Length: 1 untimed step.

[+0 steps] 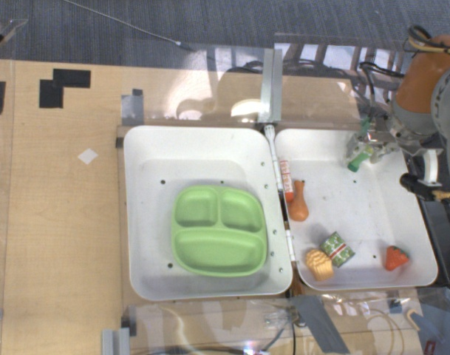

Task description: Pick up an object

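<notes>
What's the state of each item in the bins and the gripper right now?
green divided plate: flat in the left bin, compartments bare.
orange gourd-shaped toy: lying down, right bin.
green box: tilted, touching yellow toy.
red toy: lying apart.
green piece: below the gripper, grasp unclear.

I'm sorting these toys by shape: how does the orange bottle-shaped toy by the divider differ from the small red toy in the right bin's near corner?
The orange bottle-shaped toy is elongated, with a narrow neck and a round bulb; the small red toy is squat and compact. The orange one lies against the bin's left wall by the divider; the red one sits near the front right corner. The orange toy is plainly bigger. Both lie loose in the right white bin.
</notes>
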{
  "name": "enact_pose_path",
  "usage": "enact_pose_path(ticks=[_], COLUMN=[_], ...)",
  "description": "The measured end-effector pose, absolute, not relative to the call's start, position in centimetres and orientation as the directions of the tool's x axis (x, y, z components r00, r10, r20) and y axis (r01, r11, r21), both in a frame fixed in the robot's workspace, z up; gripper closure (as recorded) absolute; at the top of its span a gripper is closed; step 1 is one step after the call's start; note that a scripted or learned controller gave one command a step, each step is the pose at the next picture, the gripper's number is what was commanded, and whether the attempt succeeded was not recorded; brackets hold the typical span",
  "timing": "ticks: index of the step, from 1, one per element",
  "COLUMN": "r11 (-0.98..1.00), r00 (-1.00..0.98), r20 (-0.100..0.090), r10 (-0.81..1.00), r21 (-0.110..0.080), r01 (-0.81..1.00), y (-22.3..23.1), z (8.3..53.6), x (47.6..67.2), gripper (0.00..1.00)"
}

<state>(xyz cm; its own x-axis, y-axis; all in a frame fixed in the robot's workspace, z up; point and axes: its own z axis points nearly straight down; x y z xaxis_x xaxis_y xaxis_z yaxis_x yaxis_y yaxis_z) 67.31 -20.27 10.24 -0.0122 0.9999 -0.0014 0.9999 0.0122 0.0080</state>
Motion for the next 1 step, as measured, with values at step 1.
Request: enact_pose_path(ticks=[1], r11=[0.008], r00=[-0.008], r20=[-0.001], r10=[1.000], r21=[0.009], r01=[1.000], y=[-11.69], z=[22.52], x=[66.06], gripper=[1.00])
